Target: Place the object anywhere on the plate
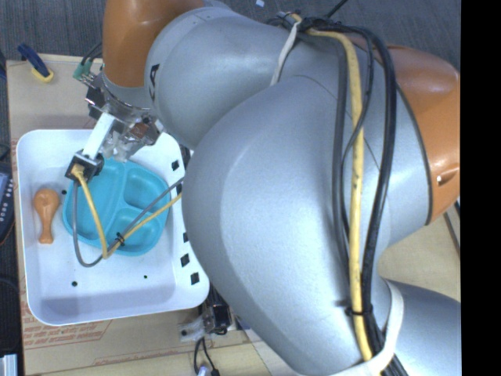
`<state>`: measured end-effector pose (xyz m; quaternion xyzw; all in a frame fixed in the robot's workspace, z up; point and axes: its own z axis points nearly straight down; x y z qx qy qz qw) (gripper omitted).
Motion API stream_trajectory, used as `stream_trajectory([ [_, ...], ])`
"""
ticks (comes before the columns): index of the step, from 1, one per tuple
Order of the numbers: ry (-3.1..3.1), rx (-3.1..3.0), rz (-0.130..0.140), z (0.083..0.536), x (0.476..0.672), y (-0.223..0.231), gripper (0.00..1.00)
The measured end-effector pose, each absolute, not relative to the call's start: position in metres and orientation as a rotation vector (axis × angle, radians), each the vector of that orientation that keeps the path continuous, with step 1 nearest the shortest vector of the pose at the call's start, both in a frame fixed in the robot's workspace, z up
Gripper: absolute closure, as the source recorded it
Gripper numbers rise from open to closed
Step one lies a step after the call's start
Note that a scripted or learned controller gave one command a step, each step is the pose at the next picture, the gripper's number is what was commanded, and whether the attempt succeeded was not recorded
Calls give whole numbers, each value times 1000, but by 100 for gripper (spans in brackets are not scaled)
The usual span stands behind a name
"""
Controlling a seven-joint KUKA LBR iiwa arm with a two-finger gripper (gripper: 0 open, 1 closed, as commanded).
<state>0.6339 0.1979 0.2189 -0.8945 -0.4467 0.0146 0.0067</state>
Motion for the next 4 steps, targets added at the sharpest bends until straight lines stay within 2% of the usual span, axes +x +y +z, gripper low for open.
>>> stream_trajectory([
  [1,-1412,-2788,54,229,633,200,100],
  [2,-1397,-2814,20,183,638,125,100],
  [3,-1647,-2676,6,225,633,61,100],
  [4,-1595,-2700,22,193,585,76,100],
])
